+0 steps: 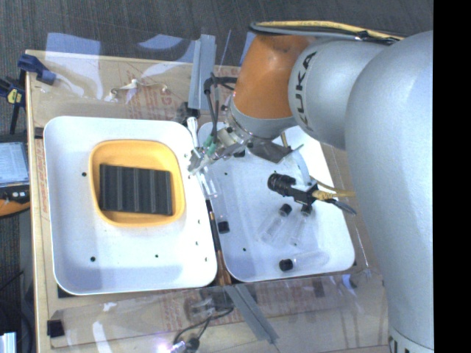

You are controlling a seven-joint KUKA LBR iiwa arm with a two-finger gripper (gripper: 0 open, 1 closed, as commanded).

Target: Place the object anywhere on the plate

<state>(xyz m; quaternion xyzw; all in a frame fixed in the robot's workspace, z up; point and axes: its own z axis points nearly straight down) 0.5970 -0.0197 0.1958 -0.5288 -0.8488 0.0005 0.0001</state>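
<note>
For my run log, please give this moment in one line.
claw: between left bin and right bin | plate: left, bears dark ridged block | clear vials: right

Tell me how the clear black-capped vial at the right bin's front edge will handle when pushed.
The vial lies on its side and looks round, so a push would probably roll it across the right bin. Its clear, glossy body may be slippery and perhaps brittle. It looks small, so likely light.

Dark grey carpet floor [110, 6] on far side. Brown bench [158, 311] under clear plastic sheeting [73, 46], wrinkled at far left. Blue clamp [33, 66] on far-left corner. Metal rail [200, 72] far centre. Cables [188, 338] and bright glare at near edge.
</note>
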